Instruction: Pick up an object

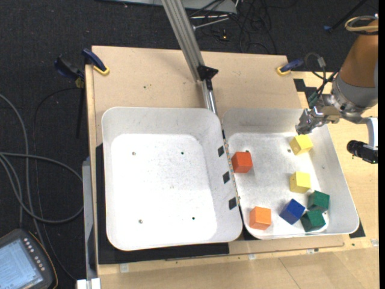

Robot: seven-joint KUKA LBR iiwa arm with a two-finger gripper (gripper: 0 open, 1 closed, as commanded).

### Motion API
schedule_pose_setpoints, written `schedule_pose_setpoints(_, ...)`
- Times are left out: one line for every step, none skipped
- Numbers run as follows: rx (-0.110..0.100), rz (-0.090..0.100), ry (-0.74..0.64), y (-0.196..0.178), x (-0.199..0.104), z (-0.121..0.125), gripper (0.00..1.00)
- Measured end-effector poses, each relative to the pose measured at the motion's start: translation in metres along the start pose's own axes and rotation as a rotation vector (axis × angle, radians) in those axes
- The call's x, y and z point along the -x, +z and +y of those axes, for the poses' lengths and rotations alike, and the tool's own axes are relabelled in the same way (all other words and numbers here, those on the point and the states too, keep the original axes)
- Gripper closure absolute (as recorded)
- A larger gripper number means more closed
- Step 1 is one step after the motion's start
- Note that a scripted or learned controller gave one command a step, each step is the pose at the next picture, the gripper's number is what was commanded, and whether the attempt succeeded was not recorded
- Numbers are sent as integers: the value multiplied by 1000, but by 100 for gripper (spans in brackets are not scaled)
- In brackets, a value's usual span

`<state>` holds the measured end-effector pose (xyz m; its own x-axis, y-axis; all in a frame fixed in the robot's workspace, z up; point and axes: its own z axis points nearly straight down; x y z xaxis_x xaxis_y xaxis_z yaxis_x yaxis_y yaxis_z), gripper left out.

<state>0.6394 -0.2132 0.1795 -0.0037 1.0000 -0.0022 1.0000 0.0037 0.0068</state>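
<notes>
**Gripper over the far corner of the right bin, blocks spread below**

The gripper [308, 123] hangs at the 1 o'clock part of the right bin [264, 125], just above the upper yellow block [301, 144]. Whether this pincer is wide or narrow cannot be told, because it looks small and blurred. No block is seen between its tips.

Seven blocks lie in the right bin. A second yellow block [300, 181] sits at 6 o'clock from the upper one, apart from it. The red-orange block [242, 161] lies near the bin's left wall, at 9 o'clock. The orange block [260, 217] rests at 7 o'clock. The blue block [293, 211] and two green blocks [315, 211] are crowded together at 5 o'clock, touching or almost touching.

The left bin [114, 125] lies beside it. A grey metal pole [183, 32] goes slanted from 12 o'clock down to the gap between the bins.
</notes>
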Motion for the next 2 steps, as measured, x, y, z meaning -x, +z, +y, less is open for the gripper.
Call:
schedule_pose_setpoints(1, -1, -1, -48, 7, 5, 100)
schedule_pose_setpoints(-3, 0, 1, -64, 7, 6, 100)
